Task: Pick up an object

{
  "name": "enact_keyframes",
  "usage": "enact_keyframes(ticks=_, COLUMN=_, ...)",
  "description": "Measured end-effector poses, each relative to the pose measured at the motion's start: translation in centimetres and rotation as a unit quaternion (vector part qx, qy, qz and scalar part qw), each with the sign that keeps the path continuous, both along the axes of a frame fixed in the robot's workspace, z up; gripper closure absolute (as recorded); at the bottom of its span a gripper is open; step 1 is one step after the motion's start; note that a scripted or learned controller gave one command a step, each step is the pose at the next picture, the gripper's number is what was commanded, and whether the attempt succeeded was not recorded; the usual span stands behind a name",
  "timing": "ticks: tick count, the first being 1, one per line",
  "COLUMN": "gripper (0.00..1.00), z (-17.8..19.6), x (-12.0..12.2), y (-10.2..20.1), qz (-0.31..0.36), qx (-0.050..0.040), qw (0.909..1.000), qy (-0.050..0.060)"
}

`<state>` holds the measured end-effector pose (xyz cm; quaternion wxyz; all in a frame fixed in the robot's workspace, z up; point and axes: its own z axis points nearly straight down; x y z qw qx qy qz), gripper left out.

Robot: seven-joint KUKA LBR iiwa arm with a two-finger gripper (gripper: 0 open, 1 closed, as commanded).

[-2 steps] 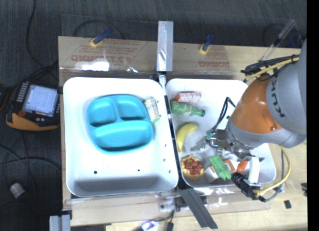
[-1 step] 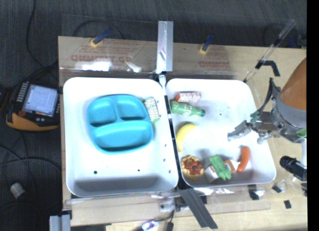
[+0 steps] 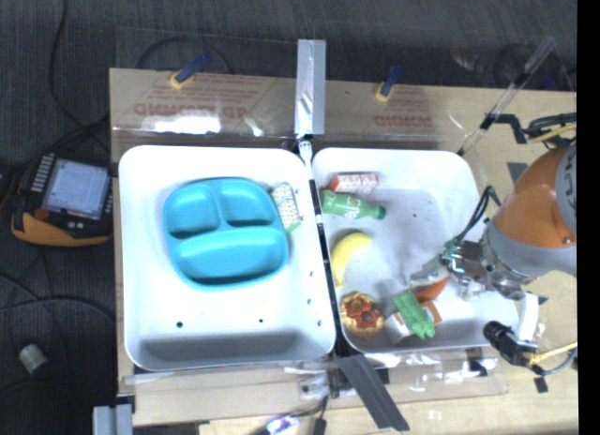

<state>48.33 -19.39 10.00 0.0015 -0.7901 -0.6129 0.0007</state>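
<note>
i see my gripper low over the right bin, near its right wall, and i cannot tell from this angle whether it is released or clenched on anything. taking the banana as my landmark: an orange piece, perhaps a carrot, lies well to its right, just beside the gripper and possibly touching it. a green and white item sits right and below the banana, a pizza-like toy directly below it, a green bottle just above it, and a red and white packet above that.

my worry is the crowding by the orange piece: i judge a close could catch the green item too, or pinch only an edge so the thing slips on lifting. the bin wall is also near enough to knock.

the packet carries print, but i cannot read it. the blue tray sits in the left bin, far left of the banana, on the counter.
</note>
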Motion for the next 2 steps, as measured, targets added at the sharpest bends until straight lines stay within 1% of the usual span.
enact_keyframes(ticks=1, gripper=0.00, z=-1.02, x=0.19, y=0.68, qz=-0.046, qx=-0.0022, qw=0.9989, qy=-0.005)
enact_keyframes(ticks=2, gripper=1.00, z=-0.04, x=0.42, y=0.81, qz=-0.045, qx=-0.0016, qw=0.9990, qy=-0.007)
